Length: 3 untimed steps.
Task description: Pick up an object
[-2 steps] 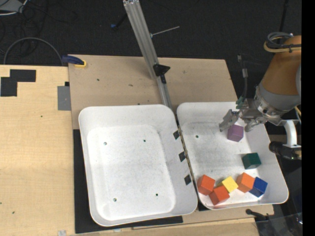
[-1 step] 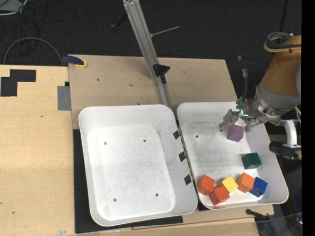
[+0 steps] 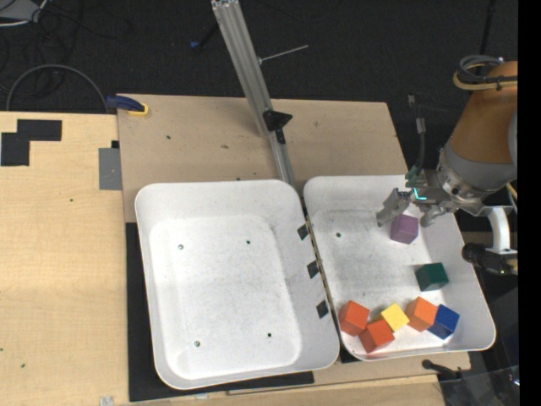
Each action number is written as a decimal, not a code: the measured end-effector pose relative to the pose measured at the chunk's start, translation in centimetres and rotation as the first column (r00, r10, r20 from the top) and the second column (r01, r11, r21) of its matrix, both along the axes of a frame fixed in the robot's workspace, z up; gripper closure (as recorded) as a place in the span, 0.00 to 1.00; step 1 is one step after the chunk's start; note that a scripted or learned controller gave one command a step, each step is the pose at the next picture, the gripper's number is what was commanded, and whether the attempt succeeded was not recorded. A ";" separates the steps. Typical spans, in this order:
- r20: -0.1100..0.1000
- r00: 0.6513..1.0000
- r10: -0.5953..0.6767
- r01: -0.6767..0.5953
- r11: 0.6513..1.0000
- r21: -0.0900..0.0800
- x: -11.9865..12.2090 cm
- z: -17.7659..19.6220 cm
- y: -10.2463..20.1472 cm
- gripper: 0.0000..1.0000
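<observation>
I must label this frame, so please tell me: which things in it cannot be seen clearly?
- Gripper in the camera view: too small and dark to tell whether it grips the purple cube just below.
- Blue cube: partly covered by an orange cube.
- Arm: cut off at the right edge.

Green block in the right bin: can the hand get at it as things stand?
Probably yes. The green block sits alone on bare bin floor, apart from the purple block under the hand and from the cluster of orange, yellow and blue blocks nearer the front. Nothing lies over it.
</observation>
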State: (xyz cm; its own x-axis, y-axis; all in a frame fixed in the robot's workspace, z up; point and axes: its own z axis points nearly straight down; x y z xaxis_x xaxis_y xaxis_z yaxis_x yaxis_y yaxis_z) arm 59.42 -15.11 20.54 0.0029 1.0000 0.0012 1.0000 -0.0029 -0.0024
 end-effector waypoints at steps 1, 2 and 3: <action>-0.006 1.000 0.005 -0.005 1.000 0.001 1.0 -5.7 1.0 0.00; 0.005 1.000 0.008 -0.008 1.000 -0.003 3.1 -1.5 -0.3 0.00; 0.000 1.000 0.010 -0.010 1.000 -0.001 3.0 -1.7 -0.2 0.00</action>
